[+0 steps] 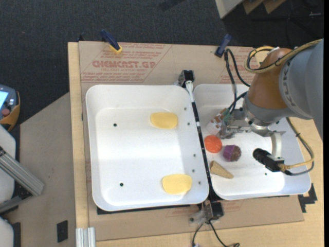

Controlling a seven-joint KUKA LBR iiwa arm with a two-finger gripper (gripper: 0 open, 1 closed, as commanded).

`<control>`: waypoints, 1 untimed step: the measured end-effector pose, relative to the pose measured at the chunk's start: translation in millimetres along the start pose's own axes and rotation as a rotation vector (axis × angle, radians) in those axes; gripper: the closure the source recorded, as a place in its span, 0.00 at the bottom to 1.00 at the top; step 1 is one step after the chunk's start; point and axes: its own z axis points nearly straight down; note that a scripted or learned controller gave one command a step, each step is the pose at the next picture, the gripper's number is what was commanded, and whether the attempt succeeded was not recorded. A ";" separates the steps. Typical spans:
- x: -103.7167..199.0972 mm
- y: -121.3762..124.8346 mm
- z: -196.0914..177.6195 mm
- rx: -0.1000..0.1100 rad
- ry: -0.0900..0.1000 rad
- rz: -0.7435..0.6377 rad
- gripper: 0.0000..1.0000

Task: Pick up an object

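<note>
Start with the big shapes: you have two white bins side by side, the left bin (pixel 103 138) and the right bin (pixel 247 187), and the arm (pixel 288 81) reaches down into the right one. Its gripper (pixel 226 125) sits low near that bin's left wall, just above the orange ball; you cannot tell from this slanted view how the gripper is set, and nothing visibly sits in it.

The largest loose things are the two yellow pads in the left bin, the upper yellow piece (pixel 164 120) and the lower yellow piece (pixel 176 183). Both lie flat with their long axes running left to right. They look thin and probably soft, so you would have to pinch them across the short width, and a flat-lying edge gives little to bite on.

Nearer the gripper, the orange ball (pixel 213 143) and the purple ball (pixel 232 152) lie just beside each other. Being round, they have no long axis and point nowhere. Judge them light, likely to roll or squirt out unless you close squarely across the middle.

Smallest is the tan wedge (pixel 221 170), below the balls, its narrow tip toward the upper left and its long axis running down to the right. It looks stiff and light; take it across its wider end.
</note>
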 end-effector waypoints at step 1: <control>-43.7 46.3 -1.1 -0.010 -0.007 0.005 1.00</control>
